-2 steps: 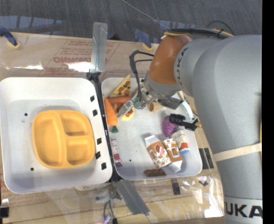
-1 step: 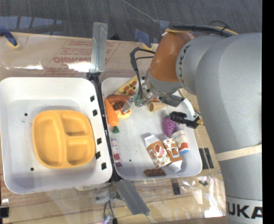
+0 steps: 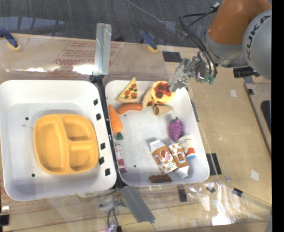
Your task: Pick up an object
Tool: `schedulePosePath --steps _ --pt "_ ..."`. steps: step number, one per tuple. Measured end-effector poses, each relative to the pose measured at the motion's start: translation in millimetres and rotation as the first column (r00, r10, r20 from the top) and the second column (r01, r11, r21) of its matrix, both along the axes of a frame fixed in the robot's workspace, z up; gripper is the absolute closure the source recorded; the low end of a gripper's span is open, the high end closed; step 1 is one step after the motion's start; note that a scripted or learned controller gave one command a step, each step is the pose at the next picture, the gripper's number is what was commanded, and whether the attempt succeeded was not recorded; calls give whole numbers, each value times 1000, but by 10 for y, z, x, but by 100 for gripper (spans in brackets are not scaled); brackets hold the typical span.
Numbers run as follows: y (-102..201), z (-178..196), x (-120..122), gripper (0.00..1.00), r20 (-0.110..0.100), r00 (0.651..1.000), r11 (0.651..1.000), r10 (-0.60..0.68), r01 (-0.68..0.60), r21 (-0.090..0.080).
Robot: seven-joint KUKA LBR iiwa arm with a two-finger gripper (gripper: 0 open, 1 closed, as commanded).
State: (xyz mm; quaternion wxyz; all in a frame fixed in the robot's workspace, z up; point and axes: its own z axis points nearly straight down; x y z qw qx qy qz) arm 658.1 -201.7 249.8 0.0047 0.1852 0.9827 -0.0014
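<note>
The right bin (image 3: 200,151) holds several toy foods. A round pepperoni pizza piece (image 3: 160,93) lies at its far right corner, with a pizza slice (image 3: 128,92) to its left. My gripper (image 3: 175,83) hangs at the pizza piece's upper right edge, close over the bin's far rim, reaching in from the right. Nothing is visibly lifted. Below lie a red sausage (image 3: 129,108), an orange carrot (image 3: 115,121), a tan cone (image 3: 163,110), purple grapes (image 3: 176,128) and two small cartons (image 3: 165,159) (image 3: 185,148).
The left bin (image 3: 16,95) holds a yellow divided plate (image 3: 64,143). A brown bar (image 3: 160,179) lies at the right bin's near wall and a small pack (image 3: 120,159) at its left wall. A grey strip (image 3: 102,50) stands behind the divider between the bins.
</note>
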Motion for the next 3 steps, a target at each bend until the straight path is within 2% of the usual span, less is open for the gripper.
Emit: schedulePosePath --steps 1,2,3 --pt "-17 -1133 -378 100 -11 894 894 448 -448 7" --pt "66 363 -27 100 3 971 971 239 -239 -3" --pt "360 -905 -570 100 -14 927 927 374 -374 9"
